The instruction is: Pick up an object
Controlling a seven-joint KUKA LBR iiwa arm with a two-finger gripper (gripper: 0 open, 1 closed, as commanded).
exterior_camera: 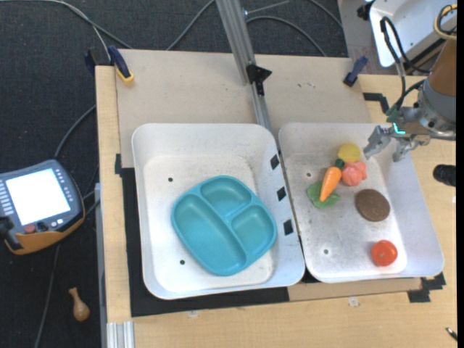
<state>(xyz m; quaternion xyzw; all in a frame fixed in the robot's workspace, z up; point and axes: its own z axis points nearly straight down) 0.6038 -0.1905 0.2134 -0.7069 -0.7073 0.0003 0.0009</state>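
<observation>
The gripper (386,146) hangs over the upper right corner of the right bin (428,227), its two fingers spread apart with nothing between them. The left fingertip (373,145) is just beside a yellow lemon-like toy (349,152), apart from it as far as the view shows.

Below the lemon lies a pink toy (354,174), touching or nearly touching it. A toy carrot (330,182) lies tilted just left of the pink piece, its tip over a green leafy piece (320,196). Lower in the bin sits a brown round cookie-like disc (373,204), and nearer the front edge a red tomato (384,253), well apart from the cluster.

The left bin (156,158) bears a teal divided plate (224,224) with three compartments. A metal post (239,35) rises behind the seam between the bins. A teach pendant (36,205) lies off the bench at left.
</observation>
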